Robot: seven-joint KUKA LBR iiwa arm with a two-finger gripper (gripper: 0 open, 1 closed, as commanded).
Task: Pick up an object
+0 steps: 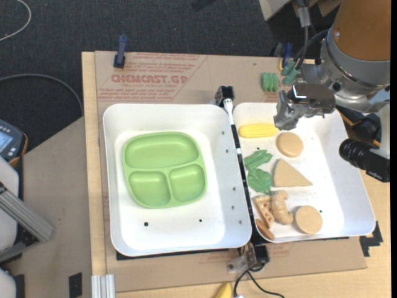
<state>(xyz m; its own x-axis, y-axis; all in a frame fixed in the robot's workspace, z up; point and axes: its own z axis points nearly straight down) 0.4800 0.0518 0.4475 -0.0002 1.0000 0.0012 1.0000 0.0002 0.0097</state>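
Two shallow white bins are seen side by side on the table (93,166). One green divided plate (164,168) with three compartments lies in the left bin (118,228). The right bin (350,197) holds a cluster of toy food: one yellow corn cob (258,130) near the far edge, two round tan discs, the far disc (289,144) just beside the corn and the near disc (308,220) at the front, one tan wedge (289,175) between them, two green leafy pieces (258,170), and two pale lumpy pieces (272,208) at the front left. The hand (286,120) is placed low over the far part of the right bin, between the corn and the far disc; nothing is seen between its fingers, and whether they are spread cannot be told.
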